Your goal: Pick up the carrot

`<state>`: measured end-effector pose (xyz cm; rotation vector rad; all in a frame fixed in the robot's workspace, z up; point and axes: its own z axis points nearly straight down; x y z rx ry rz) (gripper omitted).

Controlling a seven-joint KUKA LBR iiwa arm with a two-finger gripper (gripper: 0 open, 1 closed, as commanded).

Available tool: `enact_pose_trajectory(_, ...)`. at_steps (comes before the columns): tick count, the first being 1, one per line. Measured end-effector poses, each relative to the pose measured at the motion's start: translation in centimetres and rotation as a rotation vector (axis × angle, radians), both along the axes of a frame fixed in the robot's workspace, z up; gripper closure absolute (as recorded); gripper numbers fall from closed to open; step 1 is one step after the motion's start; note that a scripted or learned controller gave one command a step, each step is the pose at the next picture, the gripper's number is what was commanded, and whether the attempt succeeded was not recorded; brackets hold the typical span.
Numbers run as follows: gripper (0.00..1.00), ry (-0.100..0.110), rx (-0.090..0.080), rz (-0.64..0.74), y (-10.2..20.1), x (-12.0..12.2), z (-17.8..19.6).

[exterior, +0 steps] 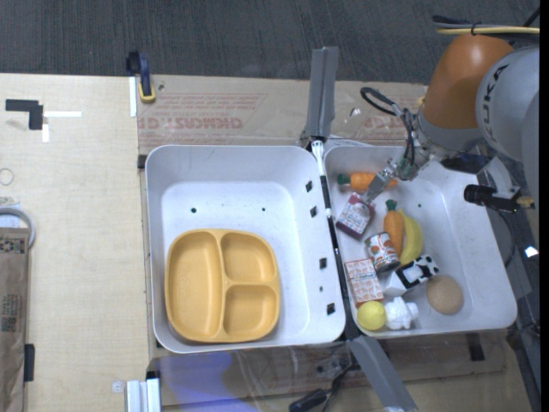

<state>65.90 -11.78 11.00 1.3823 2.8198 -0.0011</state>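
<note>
Two orange carrots lie in the right bin [467, 221]. A small one with a green end [360, 179] rests near the bin's back left corner. A larger one with a green top [393, 227] lies mid-bin against a banana [413, 239]. My gripper [381, 185] reaches down from the right, its tip at the right end of the small carrot and just above the larger one. The gripper's tip covers part of the small carrot.
The right bin also holds a maroon packet [352, 215], a small can [382, 251], a red-and-white box [364, 281], a black-and-white cow toy [418, 271], a tan ball [444, 296] and a lemon [371, 315]. A yellow divided plate [223, 283] sits in the left bin [232, 178].
</note>
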Motion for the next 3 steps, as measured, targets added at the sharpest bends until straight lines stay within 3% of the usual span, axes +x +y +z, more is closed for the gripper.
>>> enact_pose_trajectory(1, 0.0, -0.009, -0.003, 0.025, 1.7, -0.6, -1.2)
enact_pose_trajectory(2, 1.0, -0.015, -0.002, 0.024, 1.7, -0.4, -0.1)
enact_pose_trajectory(3, 1.0, -0.001, 0.001, -0.025, 9.1, -1.8, 8.2)
